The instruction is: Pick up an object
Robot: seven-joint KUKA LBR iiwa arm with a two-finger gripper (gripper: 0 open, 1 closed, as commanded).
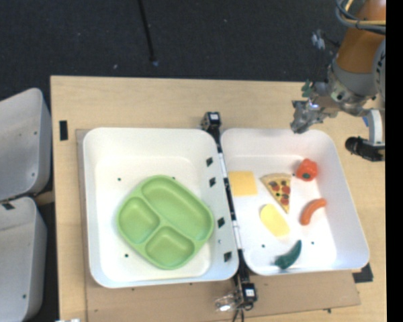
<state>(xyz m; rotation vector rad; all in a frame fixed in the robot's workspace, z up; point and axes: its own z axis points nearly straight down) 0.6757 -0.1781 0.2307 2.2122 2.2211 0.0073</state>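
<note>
From the fixed camera above, the wooden surface (154, 102) carries two shallow white bins side by side. The left bin (101, 153) holds a single light-green divided plate (164, 221), lying flat toward the middle and lower part of the bin, with one long compartment along its upper edge and two smaller ones below.

The right bin (342, 233) holds several small toy foods, all apart from one another. A pale yellow square slice (242, 183) lies near the bin's left wall. Just right of it is a pizza wedge (279, 190) with its point toward the bottom. Below these sits a yellow rounded piece (274, 220). Near the right wall an orange-red round item (306, 170) rests at the top, with an orange sausage-shaped piece (312, 210) lower down. A dark green curved piece (289, 255) lies near the bottom wall.

The arm (356, 52) comes in at the upper right, and its gripper (303, 121) hangs over the top rim of the right bin, above and clear of all the items. Whether the jaws are spread or pressed together cannot be told at this angle; nothing is seen between them.
</note>
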